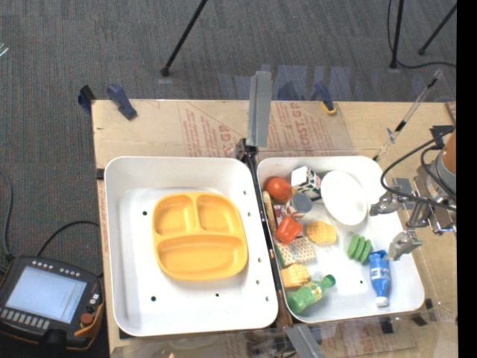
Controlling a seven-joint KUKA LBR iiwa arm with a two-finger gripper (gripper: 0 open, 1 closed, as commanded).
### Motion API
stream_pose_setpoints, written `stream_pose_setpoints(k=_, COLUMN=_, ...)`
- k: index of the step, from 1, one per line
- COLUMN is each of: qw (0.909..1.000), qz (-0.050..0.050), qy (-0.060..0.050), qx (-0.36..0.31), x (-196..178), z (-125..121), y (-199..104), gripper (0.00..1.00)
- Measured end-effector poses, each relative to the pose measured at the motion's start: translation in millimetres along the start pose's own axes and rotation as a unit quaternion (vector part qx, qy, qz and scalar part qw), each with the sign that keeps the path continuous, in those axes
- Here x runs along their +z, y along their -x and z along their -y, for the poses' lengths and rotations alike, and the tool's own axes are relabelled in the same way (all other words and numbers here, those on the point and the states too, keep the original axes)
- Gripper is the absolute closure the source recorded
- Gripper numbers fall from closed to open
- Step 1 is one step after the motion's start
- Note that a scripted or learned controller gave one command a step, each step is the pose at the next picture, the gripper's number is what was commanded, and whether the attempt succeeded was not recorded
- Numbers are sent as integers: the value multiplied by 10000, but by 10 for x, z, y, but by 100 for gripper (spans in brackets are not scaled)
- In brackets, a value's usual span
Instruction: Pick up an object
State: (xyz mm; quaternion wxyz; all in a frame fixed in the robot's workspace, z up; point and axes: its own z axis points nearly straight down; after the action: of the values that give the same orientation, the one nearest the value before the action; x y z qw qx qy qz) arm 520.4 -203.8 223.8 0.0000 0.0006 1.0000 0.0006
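The right bin [406,300] holds several toy items: a red tomato [279,189], a white bowl [343,197], an orange-red pepper [288,229], a yellow cookie [321,233], a green ridged piece [359,247], a blue bottle [379,277], a green bottle [310,293] and a yellow corn piece [294,275]. My gripper [389,230] hangs over the bin's right side, just right of the green piece and above the blue bottle. Its two fingers stand apart, open, with nothing between them.
The left bin [123,200] carries a yellow divided plate [200,236]. A grey upright post [258,114] stands behind the gap between the bins. Blue clamps [121,100] sit on the cardboard at the back. A teach pendant [46,298] lies on the floor at lower left.
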Motion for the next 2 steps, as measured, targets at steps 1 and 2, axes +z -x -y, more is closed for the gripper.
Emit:
stream_pose_setpoints(k=1, qw=9998, qz=-71, qy=23, qx=164, x=1384, z=-215, y=-257, gripper=0)
stream_pose_setpoints(k=2, qw=9999, qz=-10, qy=4, qx=120, x=1233, z=-236, y=-202, gripper=100)
